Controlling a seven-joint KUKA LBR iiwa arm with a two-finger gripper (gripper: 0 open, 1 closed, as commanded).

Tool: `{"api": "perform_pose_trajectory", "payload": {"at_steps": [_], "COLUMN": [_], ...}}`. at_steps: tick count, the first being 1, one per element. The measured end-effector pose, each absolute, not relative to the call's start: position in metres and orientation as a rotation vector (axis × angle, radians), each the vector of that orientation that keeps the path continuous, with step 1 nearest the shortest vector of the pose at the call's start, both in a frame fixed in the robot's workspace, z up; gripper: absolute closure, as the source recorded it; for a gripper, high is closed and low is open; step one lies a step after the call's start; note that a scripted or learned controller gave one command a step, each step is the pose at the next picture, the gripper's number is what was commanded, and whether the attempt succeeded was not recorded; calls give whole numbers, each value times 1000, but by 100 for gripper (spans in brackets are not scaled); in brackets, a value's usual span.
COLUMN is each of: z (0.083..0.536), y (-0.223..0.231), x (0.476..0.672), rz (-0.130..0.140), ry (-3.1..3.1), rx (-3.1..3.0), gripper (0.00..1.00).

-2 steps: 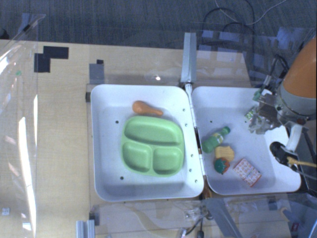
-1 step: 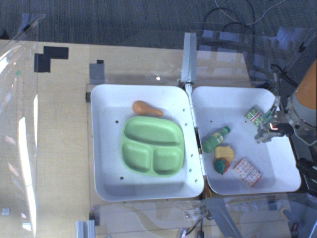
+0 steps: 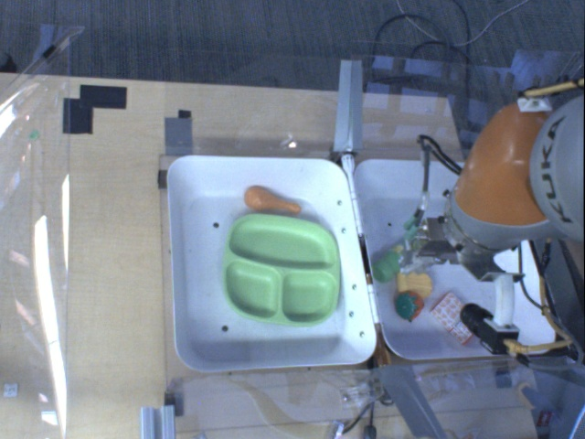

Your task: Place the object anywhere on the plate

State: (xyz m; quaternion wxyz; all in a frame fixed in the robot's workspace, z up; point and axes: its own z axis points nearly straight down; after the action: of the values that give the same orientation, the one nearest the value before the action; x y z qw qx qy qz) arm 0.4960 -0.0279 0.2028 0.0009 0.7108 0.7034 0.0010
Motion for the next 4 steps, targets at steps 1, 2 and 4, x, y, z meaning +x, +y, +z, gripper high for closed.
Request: {"api": "perform_pose_trajectory", "payload": {"at_steps": [1, 2, 4], "z": [225, 228, 185], "y": [-86, -49, -35], "x": [489, 523, 582], "rz": [6, 5, 4], "ry": [2311, 2429, 2029], "rx": [2120, 1985, 2395], "gripper": [100, 100, 100]}}
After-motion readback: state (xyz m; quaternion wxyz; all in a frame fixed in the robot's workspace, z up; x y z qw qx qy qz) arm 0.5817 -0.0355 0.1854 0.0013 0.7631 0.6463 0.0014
